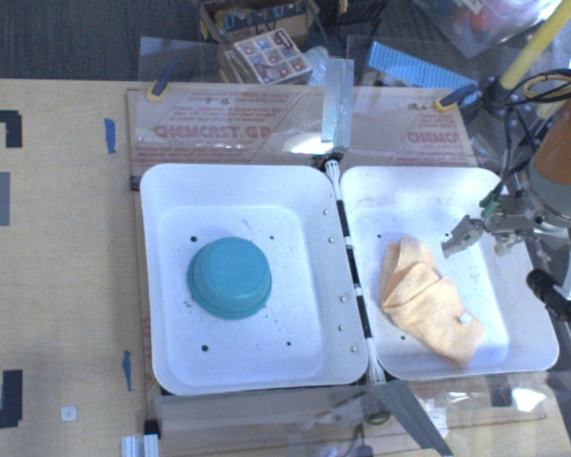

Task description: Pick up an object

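A crumpled yellow cloth [426, 300] lies in the right bin [523, 350], near its middle. A teal bowl [230, 276] sits upside down in the middle of the left bin [171, 198]. My gripper [482, 239] hangs over the right bin's far right part, up and to the right of the cloth and apart from it. Its fingers [459, 238] are spread open with nothing between them.
A raised divider [347, 255] separates the two bins. Clear plastic sheets [266, 127] stand behind them, with boxes and clutter beyond. Cables [528, 93] hang near the arm at the upper right. The wooden bench [57, 255] stretches out to the left.
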Tool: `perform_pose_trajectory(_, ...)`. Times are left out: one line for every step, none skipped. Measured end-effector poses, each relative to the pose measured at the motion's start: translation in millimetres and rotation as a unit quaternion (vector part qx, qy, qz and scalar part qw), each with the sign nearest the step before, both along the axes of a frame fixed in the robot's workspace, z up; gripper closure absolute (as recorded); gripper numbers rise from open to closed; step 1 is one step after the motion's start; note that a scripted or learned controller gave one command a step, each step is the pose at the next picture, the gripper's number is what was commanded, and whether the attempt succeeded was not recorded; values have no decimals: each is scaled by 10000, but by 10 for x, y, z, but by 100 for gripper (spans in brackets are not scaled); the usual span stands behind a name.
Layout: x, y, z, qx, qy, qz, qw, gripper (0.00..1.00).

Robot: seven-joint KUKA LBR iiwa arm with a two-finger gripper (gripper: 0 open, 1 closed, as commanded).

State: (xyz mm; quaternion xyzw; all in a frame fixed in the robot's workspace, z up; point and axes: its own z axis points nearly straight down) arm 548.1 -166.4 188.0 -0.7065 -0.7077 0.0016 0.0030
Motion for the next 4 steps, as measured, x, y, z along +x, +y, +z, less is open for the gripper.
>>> perform_pose_trajectory(-178,611,-957,-12,-48,255,9997,0)
perform_pose_trajectory(298,685,-985,-22,-98,744,9972,0)
perform_pose_trajectory(837,664,-989,-23,-93,509,9987,0)
perform_pose_trajectory(1012,-123,-998,-32,-77,780,9969,0)
